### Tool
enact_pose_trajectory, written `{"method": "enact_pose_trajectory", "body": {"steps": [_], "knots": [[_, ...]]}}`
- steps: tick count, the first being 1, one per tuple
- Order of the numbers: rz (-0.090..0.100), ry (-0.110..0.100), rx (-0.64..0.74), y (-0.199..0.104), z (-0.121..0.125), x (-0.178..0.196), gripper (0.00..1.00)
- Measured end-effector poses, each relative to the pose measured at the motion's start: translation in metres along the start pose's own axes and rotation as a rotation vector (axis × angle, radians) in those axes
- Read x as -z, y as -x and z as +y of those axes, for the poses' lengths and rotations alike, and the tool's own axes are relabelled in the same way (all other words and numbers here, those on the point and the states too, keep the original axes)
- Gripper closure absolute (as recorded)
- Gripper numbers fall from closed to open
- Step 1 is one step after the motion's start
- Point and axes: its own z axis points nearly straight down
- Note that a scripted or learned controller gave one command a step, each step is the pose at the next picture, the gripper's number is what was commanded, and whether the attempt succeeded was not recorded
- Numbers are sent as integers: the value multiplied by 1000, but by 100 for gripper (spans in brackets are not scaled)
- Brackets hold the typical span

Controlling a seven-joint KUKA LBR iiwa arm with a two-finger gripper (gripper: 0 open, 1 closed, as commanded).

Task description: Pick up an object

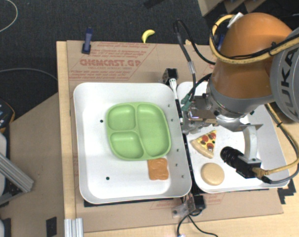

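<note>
In the right bin [273, 132] lie a toy pizza slice [206, 143] and, nearer the front edge, a round tan bun [212, 174]. The left bin [90, 132] holds a green divided plate [138, 130] and a brown toast-like piece [158, 169] just in front of it. My gripper [190, 121] hangs low over the left edge of the right bin, just behind and left of the pizza slice, under the big orange wrist band. Nothing shows as held in it.
The arm's bulk covers the back half of the right bin. A divider wall [181, 142] runs between the two bins. On the cardboard behind the bins lie a small yellow banana [148, 34] and a blue clip [87, 41].
</note>
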Motion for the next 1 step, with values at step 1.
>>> {"method": "enact_pose_trajectory", "body": {"steps": [1], "knots": [[0, 27, -8, 4, 3, 145, 100]]}}
